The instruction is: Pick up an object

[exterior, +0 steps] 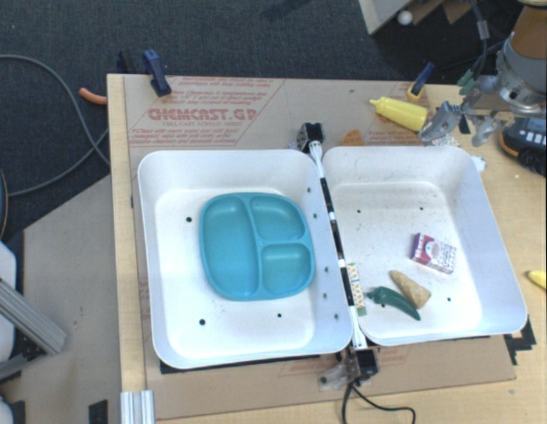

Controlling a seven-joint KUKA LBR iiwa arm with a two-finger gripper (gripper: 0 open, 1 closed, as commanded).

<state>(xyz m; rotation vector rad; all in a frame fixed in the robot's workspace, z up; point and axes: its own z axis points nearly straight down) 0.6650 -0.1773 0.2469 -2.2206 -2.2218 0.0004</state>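
The right bin (467, 179) holds three small objects near its front. A red and white box (432, 254) lies there flat. Just in front of it is a tan wedge-shaped piece (410, 287), which touches a dark green pepper-like item (394, 300). My gripper (459, 124) hangs at the top right, over the back rim of the right bin and well away from these objects. Its fingers are open with nothing between them.
A teal divided plate (255, 244) lies in the left bin (167, 307). Behind the right bin, a yellow object (399, 110) and a small orange scrap (353, 137) rest on the board. Blue clamps (155, 71) hold the board's back edge. Another yellow item (538, 278) lies at the right edge.
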